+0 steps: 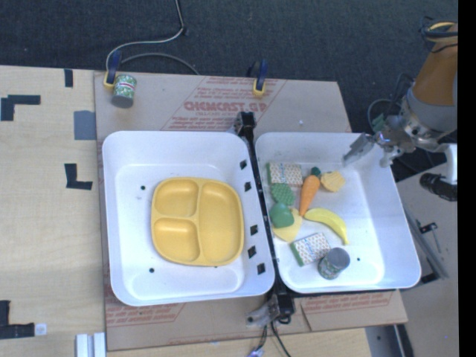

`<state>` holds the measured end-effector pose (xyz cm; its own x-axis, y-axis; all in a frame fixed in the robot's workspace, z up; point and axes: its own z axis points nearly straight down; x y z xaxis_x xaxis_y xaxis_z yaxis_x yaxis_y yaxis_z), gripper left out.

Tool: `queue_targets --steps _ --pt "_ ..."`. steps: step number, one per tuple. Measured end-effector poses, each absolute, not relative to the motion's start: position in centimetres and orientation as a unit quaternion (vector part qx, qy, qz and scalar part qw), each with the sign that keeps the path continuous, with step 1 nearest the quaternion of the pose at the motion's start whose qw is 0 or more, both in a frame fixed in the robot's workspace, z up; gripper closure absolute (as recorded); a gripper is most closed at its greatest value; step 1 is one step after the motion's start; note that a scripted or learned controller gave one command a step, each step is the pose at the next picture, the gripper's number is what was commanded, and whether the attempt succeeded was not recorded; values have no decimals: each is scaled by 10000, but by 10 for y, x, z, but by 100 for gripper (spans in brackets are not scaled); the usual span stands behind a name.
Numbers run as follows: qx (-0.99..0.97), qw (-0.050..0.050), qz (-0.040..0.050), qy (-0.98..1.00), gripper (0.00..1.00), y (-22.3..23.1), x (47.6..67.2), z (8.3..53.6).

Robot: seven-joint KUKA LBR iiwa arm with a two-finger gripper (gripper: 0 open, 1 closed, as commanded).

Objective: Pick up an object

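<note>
The right bin (387,222) holds several toy foods. An orange carrot (309,190) lies near its middle, with a yellow banana (328,222) below it. A small yellow piece (332,181) lies to the carrot's right. Two green pieces (282,204) sit by the left wall. A patterned packet (285,173) lies at the top left, and another packet (310,246) sits beside a grey can (335,262) at the front. My gripper (369,155) hovers over the bin's upper right corner, up and to the right of the small yellow piece. It is open, with nothing between its fingers.
The left bin (126,199) holds a yellow divided plate (198,222). A small can (123,90) stands on the cardboard behind the bins, near a clamp (259,88) and a cable. The grey arm (431,88) comes in from the upper right.
</note>
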<state>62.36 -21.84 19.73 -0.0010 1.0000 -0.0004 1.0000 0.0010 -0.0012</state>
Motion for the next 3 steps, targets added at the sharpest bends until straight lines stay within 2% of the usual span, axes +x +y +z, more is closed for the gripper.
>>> queue_targets --steps 1,2,3 --pt "-7063 -18 -9 -7079 0 -172 650 87" --pt "-7058 -30 -2 -7084 100 -172 650 97" --pt "-7058 -31 1 -7084 0 -172 650 97"
